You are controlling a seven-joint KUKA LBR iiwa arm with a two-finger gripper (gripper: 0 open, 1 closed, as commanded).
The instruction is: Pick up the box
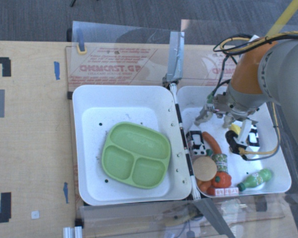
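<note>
A small black-and-white box (195, 142) lies in the right bin (188, 99) against the wall it shares with the left bin. My gripper (215, 118) hangs over the upper middle of that bin, above and to the right of the box and apart from it. Its fingers (203, 116) are spread open with nothing between them. A thin red-and-white box (227, 192) rests at the bin's near edge.
Beside the box lie an orange carrot (212, 142), a round tan bun (205, 167), a small can (220, 159), a red tomato (221, 179) and a green bottle (256, 179). The left bin (89, 108) holds a green divided plate (135, 155).
</note>
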